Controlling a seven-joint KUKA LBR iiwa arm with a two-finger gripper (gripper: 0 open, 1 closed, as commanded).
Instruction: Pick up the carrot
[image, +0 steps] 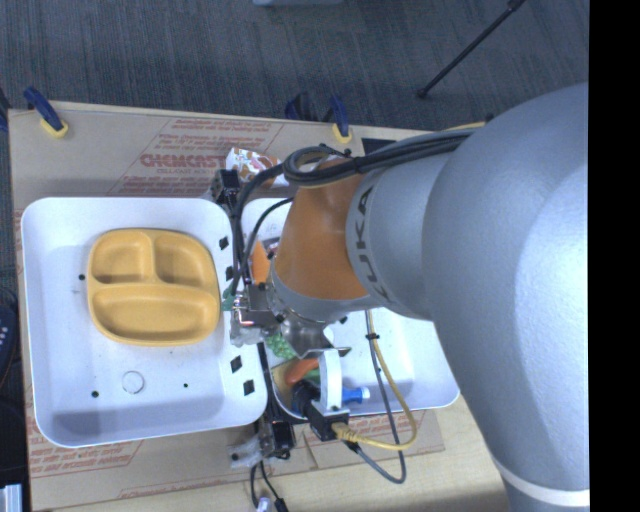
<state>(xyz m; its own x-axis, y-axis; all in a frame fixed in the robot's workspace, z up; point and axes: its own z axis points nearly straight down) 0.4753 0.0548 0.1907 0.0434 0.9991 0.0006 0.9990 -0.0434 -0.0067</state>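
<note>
My arm, with its orange band (315, 240), reaches down over the right bin (432, 385) and covers most of it. The gripper (284, 346) sits low at that bin's left side, under the wrist and largely hidden by it. Just below it an orange piece with green beside it (299, 372) shows at the bin's front left; it looks like the carrot, and I cannot tell whether the gripper touches it. Another small orange patch (259, 262) peeks out left of the wrist.
A yellow divided plate (153, 284) lies in the left bin (45, 330). The wall between the two bins runs right beside the gripper. Cables (375, 445) hang off the wrist over the bench's front edge.
</note>
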